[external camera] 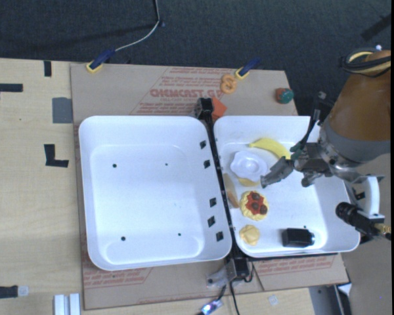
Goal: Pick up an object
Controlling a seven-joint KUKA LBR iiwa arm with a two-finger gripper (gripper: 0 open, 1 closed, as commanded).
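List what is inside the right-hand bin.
The right bin holds a yellow banana, a white cup-like piece, a red-topped round item, a small yellow piece and a black block. The arm covers its right part.

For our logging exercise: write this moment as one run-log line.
two-finger gripper: over right white bin | nearest: white round cup | grasp: none visible

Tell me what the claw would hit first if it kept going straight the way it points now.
Probably the white cup-like object: the claw points left toward it, just short of it. Depth is unclear from above, so it might pass over it.
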